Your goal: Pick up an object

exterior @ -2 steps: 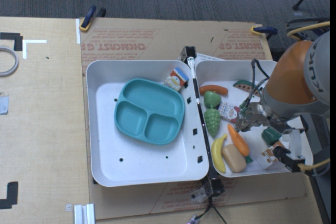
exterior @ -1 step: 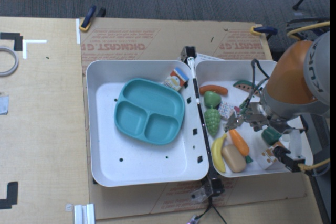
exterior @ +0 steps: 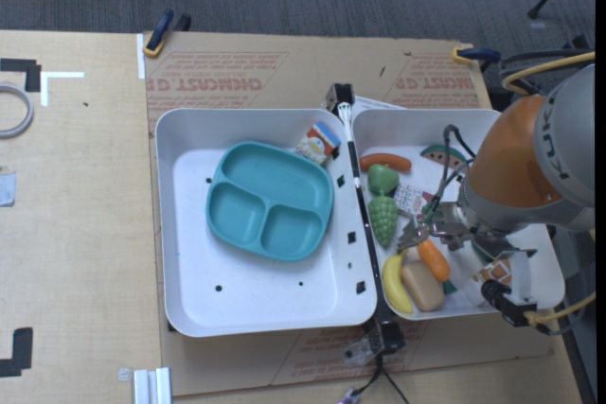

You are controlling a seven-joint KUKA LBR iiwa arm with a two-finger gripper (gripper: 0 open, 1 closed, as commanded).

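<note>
Your bench (exterior: 76, 232) carried two white bins side by side. The left bin (exterior: 189, 298) held one teal divided plate (exterior: 270, 201) with three compartments, and one small packet-like item (exterior: 317, 143) with orange and blue on it lay against the bin's far right corner, just beyond the plate.

The right bin (exterior: 544, 284) held the crowd of toy food. You could count one red-orange sausage (exterior: 386, 162) near the far side, one green pepper (exterior: 383, 180) just below it, one knobbly green piece like a bunch of grapes (exterior: 383, 218) touching the pepper's near side, one yellow banana (exterior: 396, 287) along the near left wall, one tan potato-like lump (exterior: 422, 286) just beside the banana, and one orange carrot (exterior: 434, 259) lying tilted across the lump's upper edge. One watermelon slice (exterior: 438, 154) sat toward the far side, and one small printed card (exterior: 409, 198) lay between the grapes and the arm.

The gripper (exterior: 428, 232) hung low over the right bin, its metal tips just above the carrot's upper end and near the card. Whether the fingers were spread or closed on anything, I could not tell; the tips were too small and cluttered to read. The arm's orange band (exterior: 511, 156) covered the bin's right half.
</note>
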